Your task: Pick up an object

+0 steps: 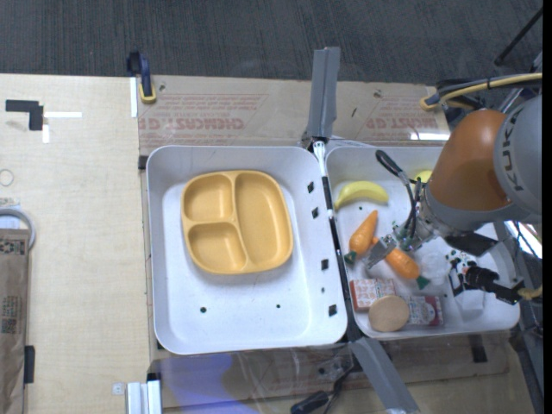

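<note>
The right bin (509, 317) holds a yellow banana (362, 193), two orange toy carrots (363, 231) (402, 264), a red and white packet (369, 293) and a round tan disc (389, 313). My gripper (390, 247) is low over this bin, between the two carrots and right beside the lower one. The grey arm with its orange band (470, 171) reaches in from the right and hides the bin's right middle part.
The left bin (172, 317) holds a yellow three-compartment plate (236, 221). A grey divider post (323, 93) stands between the bins at the back. Cardboard lies behind the bins, and pale bench surface spreads to the left.
</note>
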Robot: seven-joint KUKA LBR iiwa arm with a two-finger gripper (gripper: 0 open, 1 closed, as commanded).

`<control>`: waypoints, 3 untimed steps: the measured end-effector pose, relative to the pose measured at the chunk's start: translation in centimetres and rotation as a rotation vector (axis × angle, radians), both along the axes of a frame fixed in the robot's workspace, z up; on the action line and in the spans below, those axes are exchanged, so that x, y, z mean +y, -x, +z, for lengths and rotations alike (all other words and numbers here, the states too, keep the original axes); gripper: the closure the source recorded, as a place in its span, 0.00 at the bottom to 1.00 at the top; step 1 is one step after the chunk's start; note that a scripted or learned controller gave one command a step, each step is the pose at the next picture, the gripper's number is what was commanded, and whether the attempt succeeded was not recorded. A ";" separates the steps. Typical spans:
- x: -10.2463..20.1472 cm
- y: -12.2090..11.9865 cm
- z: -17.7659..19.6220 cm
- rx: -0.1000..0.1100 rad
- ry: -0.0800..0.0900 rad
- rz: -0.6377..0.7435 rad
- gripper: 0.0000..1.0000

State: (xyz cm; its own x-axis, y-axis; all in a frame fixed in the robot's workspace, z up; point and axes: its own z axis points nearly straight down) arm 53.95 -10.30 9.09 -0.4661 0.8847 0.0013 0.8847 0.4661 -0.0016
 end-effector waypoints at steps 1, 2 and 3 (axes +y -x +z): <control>2.2 -2.6 10.0 -0.001 0.002 -0.365 0.00; 0.7 2.9 0.0 0.001 0.001 -0.447 0.00; 0.6 2.9 0.8 0.002 0.001 -0.451 1.00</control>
